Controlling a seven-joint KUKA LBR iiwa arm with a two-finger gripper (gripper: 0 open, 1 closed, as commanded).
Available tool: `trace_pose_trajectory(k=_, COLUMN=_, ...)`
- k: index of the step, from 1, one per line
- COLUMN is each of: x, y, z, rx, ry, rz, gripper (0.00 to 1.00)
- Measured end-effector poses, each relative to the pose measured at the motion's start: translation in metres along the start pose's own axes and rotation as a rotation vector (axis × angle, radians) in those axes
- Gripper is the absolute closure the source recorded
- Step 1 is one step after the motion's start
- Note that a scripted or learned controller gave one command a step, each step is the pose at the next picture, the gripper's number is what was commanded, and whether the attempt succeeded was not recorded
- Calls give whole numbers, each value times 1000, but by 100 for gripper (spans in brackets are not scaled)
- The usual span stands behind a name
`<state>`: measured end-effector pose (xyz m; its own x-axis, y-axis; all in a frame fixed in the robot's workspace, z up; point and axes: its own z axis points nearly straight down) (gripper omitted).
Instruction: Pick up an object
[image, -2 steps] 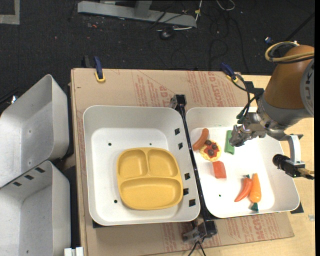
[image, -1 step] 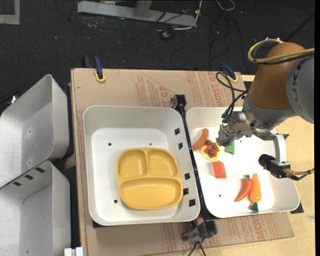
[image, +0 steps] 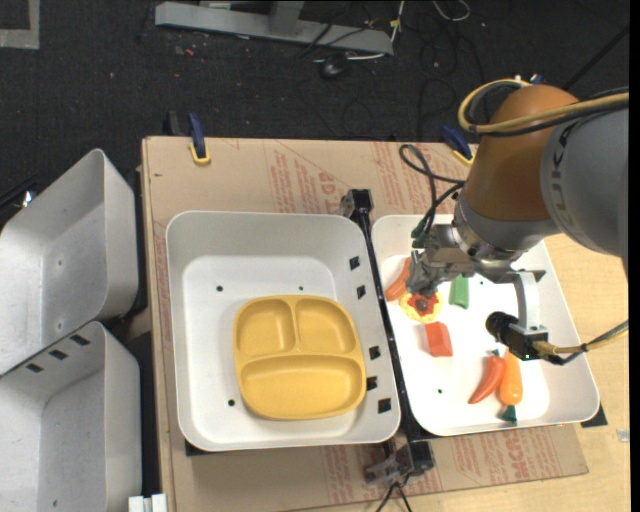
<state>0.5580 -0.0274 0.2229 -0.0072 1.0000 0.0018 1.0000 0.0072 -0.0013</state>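
Note:
The right bin (image: 560, 400) holds several small toys. A yellow piece with a red spot (image: 420, 305) lies near its left side, with an orange piece (image: 397, 285) against the left wall. A green block (image: 459, 292) sits in the middle, and a red block (image: 438, 340) lies just below. An orange carrot and a red pepper (image: 498, 380) lie together at the lower right. My gripper (image: 425, 288) hangs low over the yellow piece, its dark fingers reaching down around it. The grey and orange arm covers the bin's upper part.
The left bin (image: 195, 300) holds a yellow divided plate (image: 298, 356). A black divider (image: 378, 300) runs between the bins. Cables trail over the right bin's top and right edges. Two white tubs (image: 60, 260) stand off the bench at the left.

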Motion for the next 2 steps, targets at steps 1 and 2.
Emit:
trace_pose_trajectory(k=1, x=64, y=1, z=2, rx=-1, ry=0, rz=-1, gripper=100)
trace_pose_trajectory(k=2, x=115, y=-1, z=-11, rx=-2, ry=0, rz=-1, gripper=100)
